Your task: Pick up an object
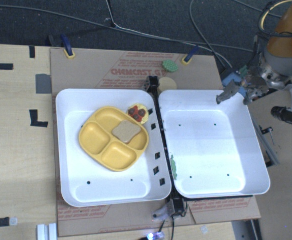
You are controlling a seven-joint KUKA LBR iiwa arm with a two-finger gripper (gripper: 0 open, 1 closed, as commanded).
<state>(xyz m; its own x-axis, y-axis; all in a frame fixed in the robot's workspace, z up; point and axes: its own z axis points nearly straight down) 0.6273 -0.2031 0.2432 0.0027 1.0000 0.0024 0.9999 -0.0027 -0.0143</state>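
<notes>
Currently claw hangs over upper right rim of right shallow white bin, fingers parted, nothing between them. Yellow sectioned plastic plate sits in left white bin, carrying tan toast-shaped slab; small red-and-yellow item touches plate's upper edge.

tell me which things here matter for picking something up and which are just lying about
For the job:
gripper
yellow divided plate
toast slice
small red-and-yellow item

Lying about:
green piece
blue-and-yellow clamps
cables
</notes>
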